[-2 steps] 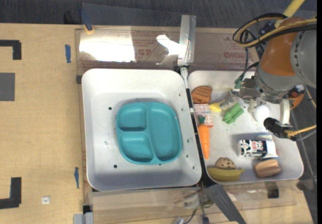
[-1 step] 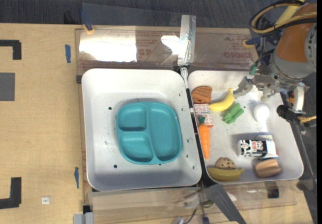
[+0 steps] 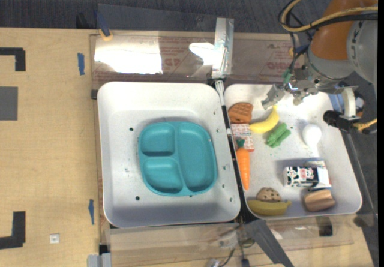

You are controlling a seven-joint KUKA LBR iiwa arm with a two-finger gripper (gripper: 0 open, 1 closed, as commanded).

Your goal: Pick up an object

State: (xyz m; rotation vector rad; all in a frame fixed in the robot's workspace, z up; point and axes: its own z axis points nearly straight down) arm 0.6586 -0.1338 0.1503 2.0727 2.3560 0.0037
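Observation:
The right bin [image 3: 345, 158] holds several toy foods: a brown waffle [image 3: 240, 111], a yellow banana [image 3: 267, 123], a green piece [image 3: 278, 135], a white egg [image 3: 312, 134], a carrot [image 3: 243, 167], a black-and-white milk carton [image 3: 307, 174], a cookie [image 3: 269, 194], a second banana [image 3: 268, 206] and a brown bread roll [image 3: 318, 200]. My gripper [image 3: 283, 98] hangs over the bin's far end, just above and right of the upper banana. Its fingers are open, with nothing between them.
The left bin [image 3: 114, 116] holds a teal divided plate [image 3: 178, 158]. A small red-and-white packet [image 3: 241, 133] lies by the wall between the bins. The grey arm with its orange band [image 3: 336, 41] and yellow cables reaches in at the top right.

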